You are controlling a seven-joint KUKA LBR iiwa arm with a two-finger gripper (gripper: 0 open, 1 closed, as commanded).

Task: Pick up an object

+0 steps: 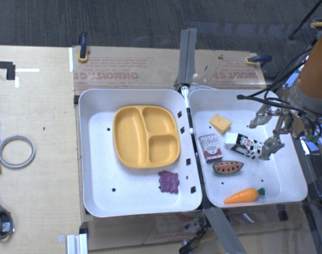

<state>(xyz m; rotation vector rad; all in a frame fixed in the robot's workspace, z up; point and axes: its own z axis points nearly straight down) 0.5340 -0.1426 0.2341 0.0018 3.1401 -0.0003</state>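
Observation:
My gripper (262,136) hangs over the right side of the right bin (287,187), open, its two fingers spread apart with nothing between them. The lower fingertip (270,148) is right beside the end of a black-and-white cow-patterned carton (244,144); I cannot tell whether it touches it. Also in this bin are a yellow cheese wedge (220,123), a small red-and-white box (210,147), a watermelon slice (228,167) and an orange carrot (243,196) near the front wall.
The left bin (94,189) holds a yellow divided plate (146,136) and a purple grape bunch (169,181). A ridge (191,142) separates the bins. Cables (277,89) trail from the arm at right. A tape roll (15,151) lies on the bench at left.

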